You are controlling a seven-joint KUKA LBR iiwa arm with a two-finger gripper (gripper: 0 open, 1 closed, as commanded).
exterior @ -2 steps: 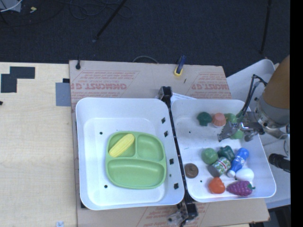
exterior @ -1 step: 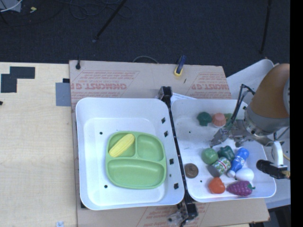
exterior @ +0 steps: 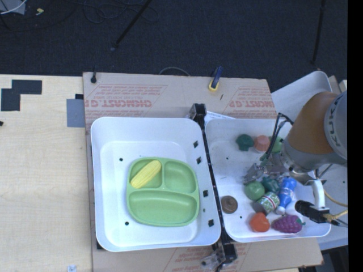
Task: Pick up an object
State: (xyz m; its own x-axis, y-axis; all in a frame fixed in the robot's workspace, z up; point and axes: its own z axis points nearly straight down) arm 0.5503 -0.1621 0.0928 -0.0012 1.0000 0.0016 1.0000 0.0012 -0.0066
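We see the arm (exterior: 317, 132) at frame right, reaching into the right bin (exterior: 227, 135). Gripper (exterior: 262, 171) sits low over the toy cluster, centre-right of frame. Green round toy (exterior: 254, 190) lies just below it, near touching; can't tell if there's contact. Finger spread: can't tell, metal parts blur w/ clutter. Nothing seen between them.

Nearby: small bottle (exterior: 271, 202), blue item (exterior: 287, 187), red-orange toy (exterior: 260, 222), purple grapes (exterior: 287, 224), brown disc (exterior: 229, 204). Dark green piece (exterior: 245, 142) and pinkish ball (exterior: 261, 143) further up.

Left bin (exterior: 108, 152) holds a green divided plate (exterior: 164, 203) w/ yellow corn (exterior: 145, 173) in its upper-left compartment.
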